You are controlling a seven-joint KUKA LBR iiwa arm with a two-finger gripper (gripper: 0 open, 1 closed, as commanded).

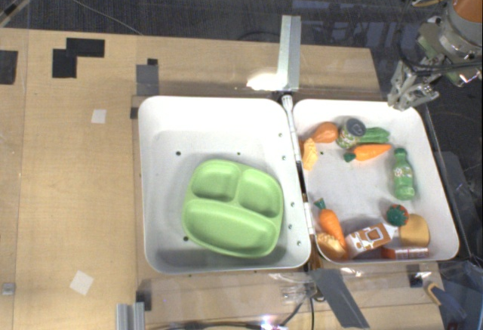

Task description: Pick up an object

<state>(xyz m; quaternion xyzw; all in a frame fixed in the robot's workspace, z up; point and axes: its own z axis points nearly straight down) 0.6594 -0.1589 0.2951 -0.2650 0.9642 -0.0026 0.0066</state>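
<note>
I am seeing the claw (411, 90) hanging empty at two o'clock, just off the far right corner of the right white plastic bin (440, 170), its fingers parted narrowly. I judge this as the approach step; next calls for moving over a target and descending. The green plastic toy bottle (402, 174) is lying nearest, long axis twelve-to-six, cap at twelve.

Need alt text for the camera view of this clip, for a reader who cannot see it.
A grey robot arm's gripper hovers over the top right corner of the right bin, which holds toy food including a carrot and a green bottle. The left bin holds a green divided plate.
</note>
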